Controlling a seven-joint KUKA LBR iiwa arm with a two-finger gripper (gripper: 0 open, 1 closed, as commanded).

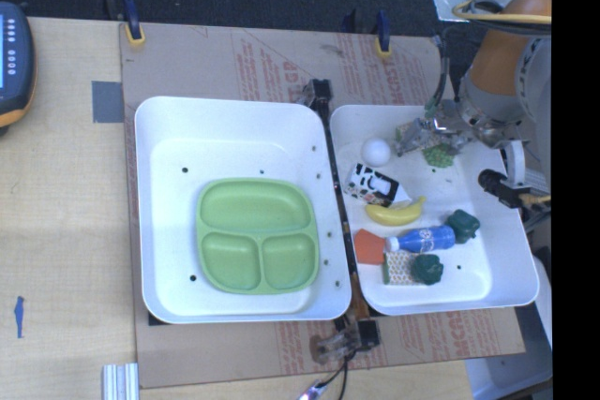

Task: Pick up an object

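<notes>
Bins sat side by side on the bench. The left bin (150, 201) held a green divided plate (257, 234) lying flat. The right bin (506, 281) held the loose objects: a white ball (376, 151), a black-and-white item (372, 185) just below it, a yellow banana (394, 213), an orange block (369, 247), a blue-and-white bottle (423, 240) lying on its side, a patterned card (397, 269), and two dark green pieces (462, 225) (427, 270). The gripper (427, 139) hung low over that bin's far side, beside a small green object (439, 156). Whether the object sat between the fingers, and whether they were apart or together, could not be told.
</notes>
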